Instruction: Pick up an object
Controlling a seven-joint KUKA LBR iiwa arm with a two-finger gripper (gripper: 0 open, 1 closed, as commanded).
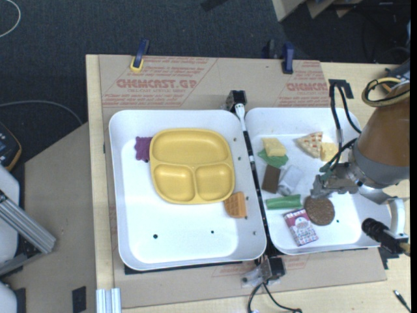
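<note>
My gripper (324, 185) hangs low over the right bin (345, 238), just above a round brown patty (320, 211). I cannot make out anything held. Close to it lie a grey wrapped piece (290, 180), a brown block (271, 178), a green bean pod (283, 203) and a red and white packet (301, 227). Farther back sit a pizza slice (311, 143), a small yellow piece (329, 151) and a yellow block (274, 147) on a green piece (268, 158).
The left bin (163, 240) holds a yellow divided plate (192, 165), a purple item (142, 148) at the plate's left and an orange waffle piece (236, 205) by the right wall. A black cable (339, 113) runs over the right bin's back edge.
</note>
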